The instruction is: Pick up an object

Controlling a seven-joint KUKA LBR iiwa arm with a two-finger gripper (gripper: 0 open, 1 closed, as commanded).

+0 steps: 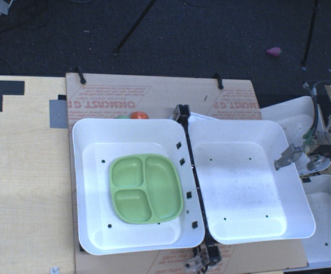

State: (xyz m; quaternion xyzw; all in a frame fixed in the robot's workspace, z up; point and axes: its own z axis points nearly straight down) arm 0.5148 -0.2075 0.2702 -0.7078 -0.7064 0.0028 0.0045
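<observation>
A light green divided plate (146, 188) with three compartments lies flat in the middle of the left bin (88, 153). The right bin (242, 181) shows its bare white floor with faint grey scuffs. My gripper (291, 156) shows as a small grey part over the right rim of the right bin, far from the plate. The rest of the arm is mostly cut off at the right edge.
A small orange-red object (139, 116) and a bit of green (122, 117) peek out behind the left bin's far rim. A black divider with clips (189, 176) runs between the bins. Cardboard (154, 99) lies under both bins, with a wooden bench (22, 181) to the left.
</observation>
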